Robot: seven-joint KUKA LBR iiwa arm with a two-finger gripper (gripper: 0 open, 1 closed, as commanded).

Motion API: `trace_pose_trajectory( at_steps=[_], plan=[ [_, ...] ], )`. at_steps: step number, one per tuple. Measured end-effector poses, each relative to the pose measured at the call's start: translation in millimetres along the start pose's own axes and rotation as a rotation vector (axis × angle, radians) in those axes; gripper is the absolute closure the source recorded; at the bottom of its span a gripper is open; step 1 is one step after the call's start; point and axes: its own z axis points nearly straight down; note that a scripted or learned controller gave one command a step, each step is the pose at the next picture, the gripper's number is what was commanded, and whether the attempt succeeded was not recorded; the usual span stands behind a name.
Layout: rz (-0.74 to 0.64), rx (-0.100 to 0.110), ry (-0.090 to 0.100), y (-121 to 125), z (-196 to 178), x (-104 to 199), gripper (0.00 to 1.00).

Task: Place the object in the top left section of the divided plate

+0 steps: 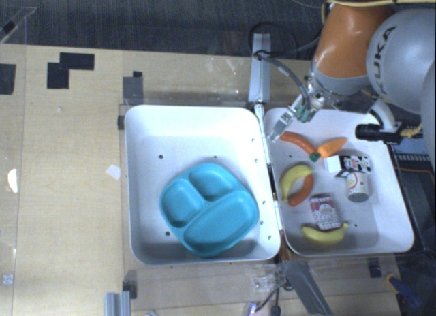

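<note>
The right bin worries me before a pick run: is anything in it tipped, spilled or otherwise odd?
Nothing looks spilled or damaged. In the right bin the small can lies on its side, and one banana touches a sausage. The blue divided plate sits skewed in the left bin, not square to its walls.

Two white bins side by side on a pale wooden bench [61,171], left bin [146,144], right bin [388,219], black angular markings [68,68] at upper left of frame, dark carpet [136,8] along the top
</note>
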Motion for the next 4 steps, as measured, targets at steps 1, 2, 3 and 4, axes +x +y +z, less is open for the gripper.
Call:
trace_pose_trajectory(
  at_steps=[1, 2, 3, 4],
  plan=[
    [-0.123, -0.004, -0.004, 36.3, -144.4, 34.8, 0.0],
    [-0.224, -0.001, 0.001, 57.3, 0.5, 49.2, 0.0],
    [-0.324, -0.005, -0.003, 92.9, -95.8, 83.9, 0.0],
    [-0.45, -0.005, -0.002, 97.0, 82.0, 101.7, 0.0]
  ],
)
